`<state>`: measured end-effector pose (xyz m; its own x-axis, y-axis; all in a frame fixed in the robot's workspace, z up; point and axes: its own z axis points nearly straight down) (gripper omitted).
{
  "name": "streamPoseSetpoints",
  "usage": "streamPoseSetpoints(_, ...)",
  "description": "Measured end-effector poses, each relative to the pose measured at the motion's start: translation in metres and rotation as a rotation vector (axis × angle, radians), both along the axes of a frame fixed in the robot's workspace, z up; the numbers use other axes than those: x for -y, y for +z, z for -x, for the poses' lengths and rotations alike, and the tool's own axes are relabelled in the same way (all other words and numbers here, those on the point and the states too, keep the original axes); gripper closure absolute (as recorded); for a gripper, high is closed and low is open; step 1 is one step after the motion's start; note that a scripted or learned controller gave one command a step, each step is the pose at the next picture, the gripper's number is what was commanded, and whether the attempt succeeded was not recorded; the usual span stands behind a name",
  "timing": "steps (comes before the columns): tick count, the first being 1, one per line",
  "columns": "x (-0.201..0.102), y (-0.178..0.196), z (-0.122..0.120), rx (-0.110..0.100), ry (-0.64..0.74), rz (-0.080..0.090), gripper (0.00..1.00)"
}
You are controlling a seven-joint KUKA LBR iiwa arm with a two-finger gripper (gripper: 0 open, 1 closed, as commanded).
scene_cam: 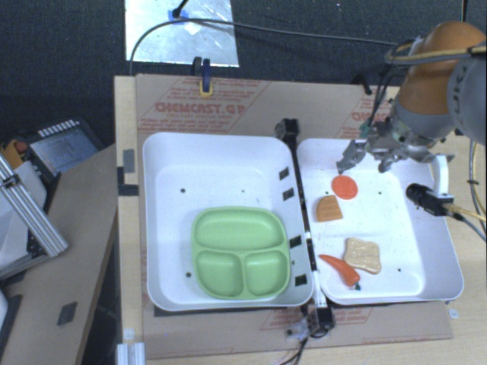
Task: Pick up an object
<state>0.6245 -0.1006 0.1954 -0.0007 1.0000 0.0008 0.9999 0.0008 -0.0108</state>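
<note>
Nearest the camera, at the front of the right bin (434, 280), a red chili pepper (340, 268) lies on a slant, its long axis running from upper left to lower right with the darker tip toward the front rim, just touching or nearly touching a slice of toast (363, 255) beside it. Farther back sit a tan wedge-shaped piece (329, 209) and a flat red disc (345, 187), close together but apart. The gripper (370, 157) hangs above the bin's back half — just behind the disc — with its dark fingers splayed apart and nothing between them. The left bin (163, 204) carries a green divided tray (240, 251), well away from the arm. The disc looks like the likeliest target, being nearest; round, it offers no long axis to line up on. As I judge it, the risk is its flatness: fingers closing on so thin a piece may scrape the bin floor or slide over it, and a descent slightly off could nudge it against the wedge.
</note>
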Motion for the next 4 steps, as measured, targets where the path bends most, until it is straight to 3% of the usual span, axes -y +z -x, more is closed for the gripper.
streamPoseSetpoints(1,0.0,0.007,-0.003,0.012,0.002,0.001,0.0)
streamPoseSetpoints(3,0.004,-0.106,-0.007,0.008,0.0,0.001,0.0)
streamPoseSetpoints(4,0.004,-0.092,-0.008,0.014,0.0,0.001,1.0)
